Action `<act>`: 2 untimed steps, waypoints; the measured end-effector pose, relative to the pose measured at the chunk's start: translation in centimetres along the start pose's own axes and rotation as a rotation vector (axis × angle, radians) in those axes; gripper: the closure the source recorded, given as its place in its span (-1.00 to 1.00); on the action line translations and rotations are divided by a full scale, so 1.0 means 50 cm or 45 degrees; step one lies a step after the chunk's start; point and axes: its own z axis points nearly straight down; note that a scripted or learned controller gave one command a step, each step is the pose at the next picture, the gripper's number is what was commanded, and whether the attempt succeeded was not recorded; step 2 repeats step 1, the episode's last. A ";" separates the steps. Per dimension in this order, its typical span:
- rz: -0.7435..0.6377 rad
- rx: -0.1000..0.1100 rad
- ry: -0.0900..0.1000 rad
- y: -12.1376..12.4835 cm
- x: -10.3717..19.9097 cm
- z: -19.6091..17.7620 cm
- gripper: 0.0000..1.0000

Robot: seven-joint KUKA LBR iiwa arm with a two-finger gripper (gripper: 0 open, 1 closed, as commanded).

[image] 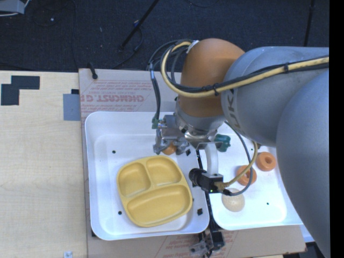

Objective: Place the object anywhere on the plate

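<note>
A yellow plate (155, 191) with three compartments lies in the left white bin (102, 160). My gripper (171, 142) hangs just past the plate's far rim, under the orange wrist band. A small orange-tan object (170, 150) shows right at the gripper's lower end, above the rim of the plate's far right compartment. The gripper body hides most of it, so I cannot tell whether it is held or resting there.
The right bin (269, 208) holds an orange ring (265, 161), a second orange piece (246, 177), a cream ball (233, 202) and a teal thing (222, 141) by the wrist. The big grey arm covers the right side. Cardboard lies under the bins.
</note>
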 end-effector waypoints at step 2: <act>0.003 0.000 -0.001 0.000 -0.002 0.000 -1.00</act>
